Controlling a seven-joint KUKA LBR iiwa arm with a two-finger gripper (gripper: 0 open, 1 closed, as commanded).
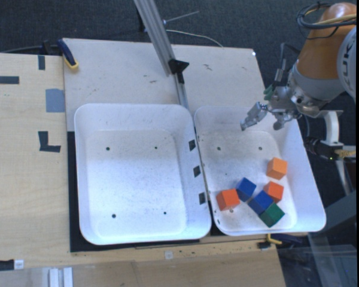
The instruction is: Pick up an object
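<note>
- We judge the task to be at its start: nothing is lifted, and every block lies on the floor of the right bin [299, 154].
- The claw [264, 117] hangs over the far part of that bin, near its far-right corner, and nothing sits between its fingers.
- The fingers appear spread, one pointing down-left toward the bin floor and one nearer the wrist, so we read the claw as released; the view is small, and we hold that loosely.
- The blocks are all well nearer the camera than the claw, clustered at the near end of the bin.
- Closest to the claw is an orange block [277, 167], standing apart from the rest by the right wall.
- Beyond it lie a second orange block [274, 191], a blue block [246, 188], another blue block [262, 201], a green block [272, 214] and a third orange block [228, 199].
- The two blue blocks, the green one and the second orange one touch or nearly touch; we cannot tell which.
- The left bin [84, 160], far to the claw's left, holds no blocks.
- What is left, in our judgement: travel toward the near end, descend over one block, close and lift.
- The lone orange block looks the easiest choice, since its neighbours would not crowd the fingers.
</note>
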